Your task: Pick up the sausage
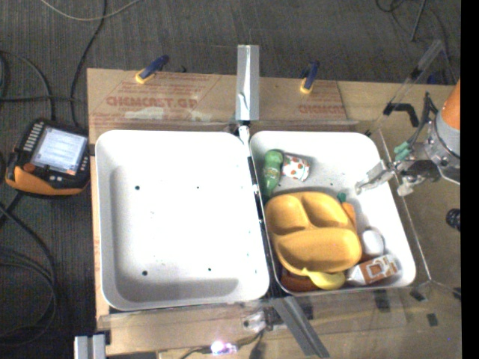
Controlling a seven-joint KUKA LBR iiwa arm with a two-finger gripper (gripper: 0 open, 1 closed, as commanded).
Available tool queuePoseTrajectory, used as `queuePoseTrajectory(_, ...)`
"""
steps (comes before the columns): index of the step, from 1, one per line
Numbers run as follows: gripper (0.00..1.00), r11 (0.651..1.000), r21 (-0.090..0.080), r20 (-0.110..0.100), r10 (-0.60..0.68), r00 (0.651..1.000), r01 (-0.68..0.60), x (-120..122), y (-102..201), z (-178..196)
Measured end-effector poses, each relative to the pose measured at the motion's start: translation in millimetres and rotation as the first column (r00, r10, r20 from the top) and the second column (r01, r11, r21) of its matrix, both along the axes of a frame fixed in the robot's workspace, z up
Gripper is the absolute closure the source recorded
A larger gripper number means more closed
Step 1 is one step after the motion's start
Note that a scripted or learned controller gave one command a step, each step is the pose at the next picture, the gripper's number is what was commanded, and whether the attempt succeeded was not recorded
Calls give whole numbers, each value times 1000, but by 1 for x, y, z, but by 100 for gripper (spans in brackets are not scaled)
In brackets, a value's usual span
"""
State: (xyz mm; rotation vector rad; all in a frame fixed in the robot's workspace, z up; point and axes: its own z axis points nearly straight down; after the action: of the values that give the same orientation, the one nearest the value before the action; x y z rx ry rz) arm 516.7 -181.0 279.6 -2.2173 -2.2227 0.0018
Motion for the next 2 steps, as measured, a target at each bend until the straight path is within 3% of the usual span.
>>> queuePoseTrajectory(1, 0, 999, 0, 0, 39, 999, -39, -33, 16, -33)
queuePoseTrajectory(2, 0, 993, 1, -2, -121, 993, 121, 32, 61, -131)
